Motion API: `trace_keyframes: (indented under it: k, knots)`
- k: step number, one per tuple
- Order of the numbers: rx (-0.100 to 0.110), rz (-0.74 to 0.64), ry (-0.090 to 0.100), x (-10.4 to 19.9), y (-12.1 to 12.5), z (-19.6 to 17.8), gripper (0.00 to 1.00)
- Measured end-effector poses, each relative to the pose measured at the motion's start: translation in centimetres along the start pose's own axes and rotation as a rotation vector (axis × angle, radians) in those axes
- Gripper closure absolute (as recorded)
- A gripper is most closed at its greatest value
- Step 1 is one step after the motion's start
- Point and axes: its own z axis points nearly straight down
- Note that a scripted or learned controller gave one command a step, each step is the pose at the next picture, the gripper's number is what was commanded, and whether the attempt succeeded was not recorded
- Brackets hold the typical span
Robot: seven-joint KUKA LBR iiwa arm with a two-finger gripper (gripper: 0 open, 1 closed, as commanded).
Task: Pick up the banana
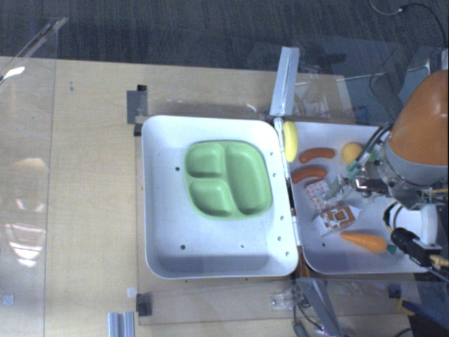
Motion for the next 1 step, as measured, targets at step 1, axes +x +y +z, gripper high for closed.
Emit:
trace_keyframes:
  k: [1]
  knots:
    - [0.001, 0.168, 0.0, -3.28, -0.51, 5.81, 0.0]
